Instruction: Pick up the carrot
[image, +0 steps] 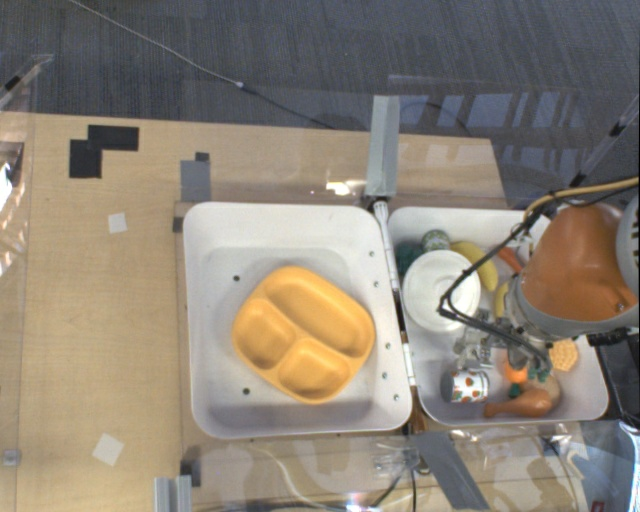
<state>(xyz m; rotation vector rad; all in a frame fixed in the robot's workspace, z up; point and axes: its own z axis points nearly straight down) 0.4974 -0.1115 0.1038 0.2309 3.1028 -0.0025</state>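
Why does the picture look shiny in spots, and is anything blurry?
In the camera view, overhead light leaves a bright glare patch on the bench just above the left bin, and paler reflections streak the clear panel along the bottom edge. The yellow tray is sharp and casts a soft shadow. The small items under the arm in the right bin are cluttered and hard to tell apart.

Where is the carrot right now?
In the camera view, the carrot sits in the right bin near its front edge, under the gripper, between the small cup and the chicken drumstick.
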